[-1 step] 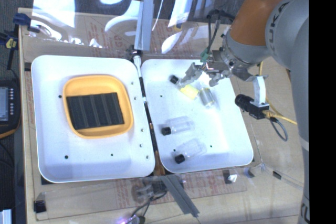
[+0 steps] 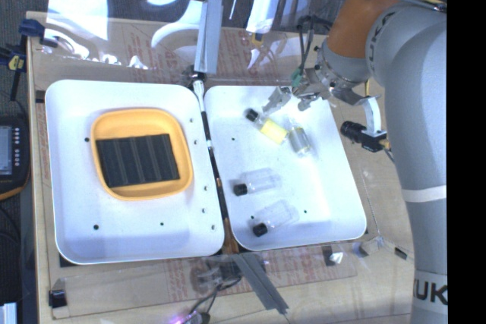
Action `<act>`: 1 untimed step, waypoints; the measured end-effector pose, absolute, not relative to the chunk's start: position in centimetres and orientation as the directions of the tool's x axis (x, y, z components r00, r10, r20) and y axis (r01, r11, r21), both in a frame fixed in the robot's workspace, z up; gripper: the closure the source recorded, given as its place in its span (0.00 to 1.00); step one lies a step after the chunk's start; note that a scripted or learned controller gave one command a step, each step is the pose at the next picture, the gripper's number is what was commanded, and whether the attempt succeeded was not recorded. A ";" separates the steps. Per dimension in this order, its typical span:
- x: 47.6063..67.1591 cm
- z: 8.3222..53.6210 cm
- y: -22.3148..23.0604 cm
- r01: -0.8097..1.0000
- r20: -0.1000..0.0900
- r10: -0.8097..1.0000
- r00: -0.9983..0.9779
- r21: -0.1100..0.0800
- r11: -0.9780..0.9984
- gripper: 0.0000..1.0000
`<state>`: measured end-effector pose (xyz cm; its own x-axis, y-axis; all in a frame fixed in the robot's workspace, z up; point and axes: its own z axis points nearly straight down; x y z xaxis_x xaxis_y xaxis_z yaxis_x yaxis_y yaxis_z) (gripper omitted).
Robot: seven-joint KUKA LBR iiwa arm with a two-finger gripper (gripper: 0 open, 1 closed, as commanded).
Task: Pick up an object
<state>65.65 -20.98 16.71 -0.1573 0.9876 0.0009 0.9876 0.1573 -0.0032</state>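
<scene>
In the right bin lie several small clear bottles with black caps. One bottle sits mid-bin and another lies near the front. A third capped bottle lies at the back beside a yellow block, and a clear vial rests just right of the block. My gripper hangs over the back of this bin, just above and behind the yellow block. Its fingers are spread open, with nothing between them.
The left bin holds a yellow tray with a dark ribbed insert. A metal divider stands behind the gap between the bins. The grey arm fills the right side, over the bin's right rim.
</scene>
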 end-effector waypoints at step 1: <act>65.7 9.1 -20.7 0.981 0.002 0.981 -0.196 -0.004 0.196 0.00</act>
<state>65.72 -20.71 9.09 -0.1959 0.9806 0.0022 0.9806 0.1959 -0.0038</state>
